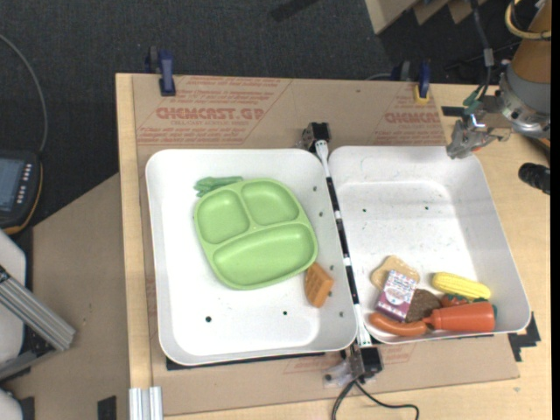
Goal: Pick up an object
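Observation:
Toy food lies heaped in the right bin's (pixel 437 191) near corner: a yellow corn cob (pixel 461 284), an orange carrot (pixel 462 318), a red sausage (pixel 398 326), a small purple-and-pink packet (pixel 397 293), a tan cracker (pixel 391 269) and a brown piece (pixel 423 303). An orange-brown bread chunk (pixel 318 284) rests in the left bin (pixel 175 234), just right of the green divided plate (pixel 254 232). My gripper (pixel 466 139) hangs over the right bin's far right corner, well away from the food pile, with nothing seen in it.
A small green leafy piece (pixel 216 183) pokes out at the plate's far left edge. Blue clamps (pixel 164 70) hold the cardboard board at the back. A black divider strip (pixel 337 226) runs between the bins.

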You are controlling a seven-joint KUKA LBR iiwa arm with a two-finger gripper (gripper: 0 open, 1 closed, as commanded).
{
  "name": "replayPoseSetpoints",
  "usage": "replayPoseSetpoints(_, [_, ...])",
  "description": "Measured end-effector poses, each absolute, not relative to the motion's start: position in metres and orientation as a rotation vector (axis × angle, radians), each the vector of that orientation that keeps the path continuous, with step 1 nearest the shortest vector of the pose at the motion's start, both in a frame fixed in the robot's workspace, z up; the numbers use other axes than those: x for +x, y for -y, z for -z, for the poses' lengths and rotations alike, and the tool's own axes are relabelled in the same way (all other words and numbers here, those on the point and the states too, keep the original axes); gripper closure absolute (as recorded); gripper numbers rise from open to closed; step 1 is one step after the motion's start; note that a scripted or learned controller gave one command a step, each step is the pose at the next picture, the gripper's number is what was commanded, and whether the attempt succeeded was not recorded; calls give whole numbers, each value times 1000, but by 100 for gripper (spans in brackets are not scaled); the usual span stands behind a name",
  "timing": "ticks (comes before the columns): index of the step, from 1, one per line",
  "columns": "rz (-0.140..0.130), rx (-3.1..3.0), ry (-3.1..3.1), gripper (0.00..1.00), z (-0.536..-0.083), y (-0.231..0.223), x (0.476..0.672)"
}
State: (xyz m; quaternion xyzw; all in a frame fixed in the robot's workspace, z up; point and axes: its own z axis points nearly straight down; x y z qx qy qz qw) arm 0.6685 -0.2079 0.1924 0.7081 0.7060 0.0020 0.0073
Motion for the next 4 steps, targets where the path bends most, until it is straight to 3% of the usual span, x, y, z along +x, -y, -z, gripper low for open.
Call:
replayPoseSetpoints(1, [6, 2225, -2230, 100, -90, 177, 664])
replayPoseSetpoints(2, [-4, 2216, -2210, 100, -169, 228, 668])
replayPoseSetpoints(3, [4, 2223, -2233, 100, -79, 172, 665])
replayPoseSetpoints(4, [-6, 2215, -2209, 100, -178, 223, 667])
